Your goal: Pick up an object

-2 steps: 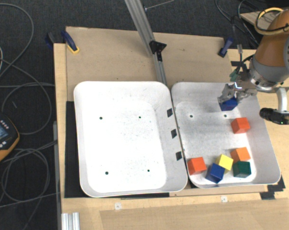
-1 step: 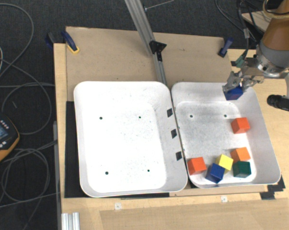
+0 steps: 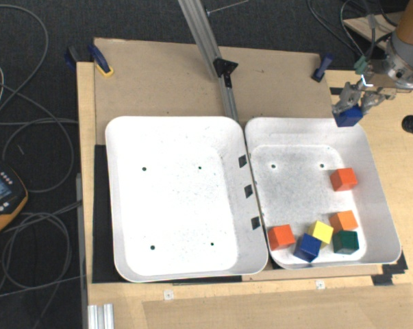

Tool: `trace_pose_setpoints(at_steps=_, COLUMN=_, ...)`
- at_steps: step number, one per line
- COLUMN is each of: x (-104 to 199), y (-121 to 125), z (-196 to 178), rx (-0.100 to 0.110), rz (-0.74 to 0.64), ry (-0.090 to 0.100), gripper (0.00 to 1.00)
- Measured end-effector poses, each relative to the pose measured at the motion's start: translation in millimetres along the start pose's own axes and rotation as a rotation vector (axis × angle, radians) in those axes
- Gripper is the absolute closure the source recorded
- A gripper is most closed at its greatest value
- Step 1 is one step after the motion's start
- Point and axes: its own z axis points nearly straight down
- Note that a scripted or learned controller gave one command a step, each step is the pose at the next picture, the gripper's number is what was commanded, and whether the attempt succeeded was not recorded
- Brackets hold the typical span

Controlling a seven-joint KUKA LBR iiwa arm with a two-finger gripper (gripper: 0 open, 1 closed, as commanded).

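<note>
My gripper (image 3: 350, 107) hangs above the far right corner of the right bin (image 3: 295, 149), shut on a blue block (image 3: 347, 118) that shows between its fingers, lifted off the bin floor. Several blocks lie in the right bin. An orange block (image 3: 343, 179) sits alone near the right wall. Along the near edge sit a red-orange block (image 3: 281, 236), a second blue block (image 3: 307, 247), a yellow block (image 3: 322, 232), another orange block (image 3: 343, 219) and a green block (image 3: 345, 242).
The left bin (image 3: 172, 197) stands beside the right one, with black clips (image 3: 247, 190) along the shared rim. A slanted metal pole (image 3: 206, 40) rises from the bench behind the bins. Blue clamps (image 3: 321, 67) hold the board's far edge.
</note>
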Motion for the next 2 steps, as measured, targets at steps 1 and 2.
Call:
trace_pose_setpoints(at_steps=1, x=45, y=-21, z=12, rx=0.013, rz=-0.003, ry=0.005, gripper=1.00)
trace_pose_setpoints(at_steps=2, x=94, y=-32, z=6, rx=0.011, rz=-0.004, ry=0.006, gripper=1.00)
